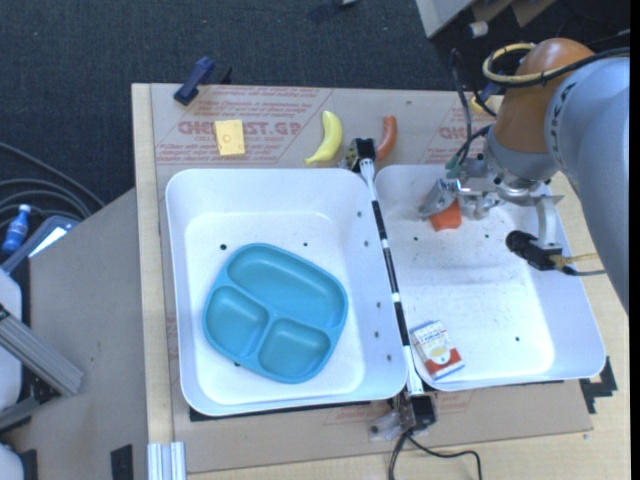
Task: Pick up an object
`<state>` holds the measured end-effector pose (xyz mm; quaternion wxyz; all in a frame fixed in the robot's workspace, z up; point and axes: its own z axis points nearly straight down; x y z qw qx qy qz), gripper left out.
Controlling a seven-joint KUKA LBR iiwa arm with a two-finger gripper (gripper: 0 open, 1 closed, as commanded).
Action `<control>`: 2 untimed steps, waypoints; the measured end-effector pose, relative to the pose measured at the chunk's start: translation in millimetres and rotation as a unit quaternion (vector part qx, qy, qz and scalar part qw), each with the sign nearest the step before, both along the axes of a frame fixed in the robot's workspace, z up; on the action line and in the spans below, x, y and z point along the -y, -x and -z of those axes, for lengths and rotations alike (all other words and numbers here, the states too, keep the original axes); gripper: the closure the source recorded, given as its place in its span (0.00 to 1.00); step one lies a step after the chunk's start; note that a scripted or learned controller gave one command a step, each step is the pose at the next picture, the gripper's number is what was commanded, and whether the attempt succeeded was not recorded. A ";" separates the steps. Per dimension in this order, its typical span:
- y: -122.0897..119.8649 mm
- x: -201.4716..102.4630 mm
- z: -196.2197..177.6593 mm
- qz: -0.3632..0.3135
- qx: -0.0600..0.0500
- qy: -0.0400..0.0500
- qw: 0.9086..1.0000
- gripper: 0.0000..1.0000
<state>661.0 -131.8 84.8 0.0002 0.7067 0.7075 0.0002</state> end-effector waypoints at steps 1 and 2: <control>-0.7 0.0 -10.7 -0.001 0.001 0.001 1.000 1.00; 45.7 -57.2 -101.1 0.000 0.000 -0.001 1.000 1.00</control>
